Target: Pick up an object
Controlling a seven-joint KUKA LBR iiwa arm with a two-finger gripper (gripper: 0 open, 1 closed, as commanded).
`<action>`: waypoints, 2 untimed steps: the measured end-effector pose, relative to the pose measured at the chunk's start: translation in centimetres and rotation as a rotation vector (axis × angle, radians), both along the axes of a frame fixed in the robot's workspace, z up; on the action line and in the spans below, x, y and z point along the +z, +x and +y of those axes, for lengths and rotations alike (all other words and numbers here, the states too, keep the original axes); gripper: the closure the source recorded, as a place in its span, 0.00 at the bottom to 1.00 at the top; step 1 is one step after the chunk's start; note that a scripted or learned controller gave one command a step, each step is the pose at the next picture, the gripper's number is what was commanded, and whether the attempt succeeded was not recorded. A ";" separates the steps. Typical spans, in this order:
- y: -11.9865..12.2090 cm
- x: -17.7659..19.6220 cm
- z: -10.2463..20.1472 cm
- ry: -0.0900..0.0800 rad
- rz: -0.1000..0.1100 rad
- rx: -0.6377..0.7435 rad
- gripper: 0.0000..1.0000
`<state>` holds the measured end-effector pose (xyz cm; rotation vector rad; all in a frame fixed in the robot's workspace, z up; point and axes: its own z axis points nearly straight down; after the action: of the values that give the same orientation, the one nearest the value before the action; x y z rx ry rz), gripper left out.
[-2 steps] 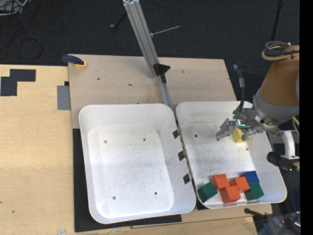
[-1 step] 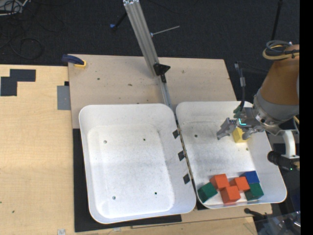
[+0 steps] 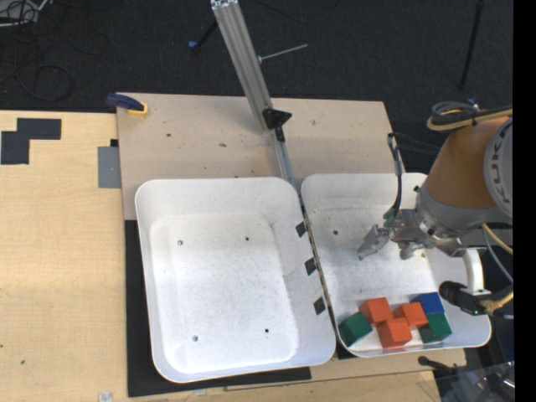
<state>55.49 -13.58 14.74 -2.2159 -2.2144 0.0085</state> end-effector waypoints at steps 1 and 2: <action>-0.2 -5.4 0.1 0.000 -0.002 -0.001 0.00; -0.1 -4.1 -0.1 -0.001 -0.005 -0.010 1.00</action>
<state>55.37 -13.69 10.60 -2.2295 -2.2062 0.0036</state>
